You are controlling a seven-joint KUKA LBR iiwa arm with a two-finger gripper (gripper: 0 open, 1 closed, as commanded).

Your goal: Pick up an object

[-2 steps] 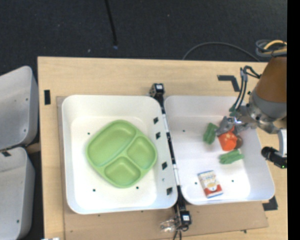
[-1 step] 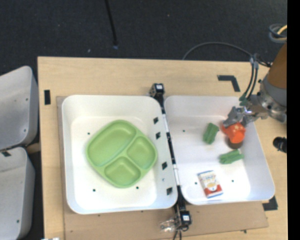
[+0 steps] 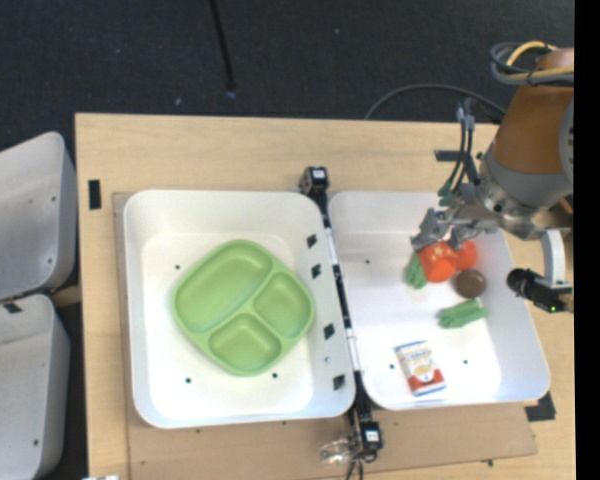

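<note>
The right bin (image 3: 380, 368) holds several small objects. An orange-red toy (image 3: 446, 263) with a green leafy end (image 3: 415, 273) lies near the bin's upper right. Beside it sits a brown round object (image 3: 470, 284), and just below that a green pod-shaped piece (image 3: 461, 314). A small red, white and blue carton (image 3: 419, 367) lies flat toward the bin's front. My gripper (image 3: 448, 230) hangs directly over the orange-red toy, its dark fingers reaching down to the toy's top. Whether the fingers grip the toy is hidden by the wrist.
The left bin (image 3: 150, 368) holds a light green divided plate (image 3: 243, 306). A black-clipped divider (image 3: 332, 288) separates the two bins. The grey arm with its orange band (image 3: 530, 138) comes in from the upper right. White chair parts (image 3: 20, 268) stand left of the bench.
</note>
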